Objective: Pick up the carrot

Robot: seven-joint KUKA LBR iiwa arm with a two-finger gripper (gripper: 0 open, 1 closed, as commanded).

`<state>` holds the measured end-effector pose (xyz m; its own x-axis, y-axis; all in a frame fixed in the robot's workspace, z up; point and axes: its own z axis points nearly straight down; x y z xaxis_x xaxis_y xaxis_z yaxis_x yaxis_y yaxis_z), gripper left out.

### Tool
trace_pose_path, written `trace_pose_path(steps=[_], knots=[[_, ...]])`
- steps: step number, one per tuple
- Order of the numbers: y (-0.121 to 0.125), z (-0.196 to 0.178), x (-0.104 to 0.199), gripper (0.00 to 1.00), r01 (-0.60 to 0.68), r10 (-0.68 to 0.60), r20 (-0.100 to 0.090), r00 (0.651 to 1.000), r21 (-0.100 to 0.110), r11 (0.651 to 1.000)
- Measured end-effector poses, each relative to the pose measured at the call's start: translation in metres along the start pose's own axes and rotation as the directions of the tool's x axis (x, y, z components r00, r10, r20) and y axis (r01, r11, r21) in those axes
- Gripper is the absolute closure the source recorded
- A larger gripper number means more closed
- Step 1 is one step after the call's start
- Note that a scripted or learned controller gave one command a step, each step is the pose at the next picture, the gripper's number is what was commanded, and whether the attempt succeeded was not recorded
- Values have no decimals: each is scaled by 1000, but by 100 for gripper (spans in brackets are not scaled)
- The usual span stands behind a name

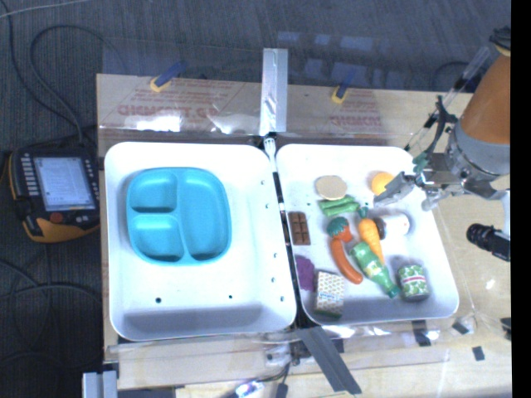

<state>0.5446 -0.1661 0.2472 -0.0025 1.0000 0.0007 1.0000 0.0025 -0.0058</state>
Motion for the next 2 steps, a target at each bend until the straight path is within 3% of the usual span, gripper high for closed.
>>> trace_pose_path(steps=[1,2], knots=[[30,117,-25,0,-136,136,3,991,-16,991],[31,130,-14,0,-64,65,24,998,-58,996]])
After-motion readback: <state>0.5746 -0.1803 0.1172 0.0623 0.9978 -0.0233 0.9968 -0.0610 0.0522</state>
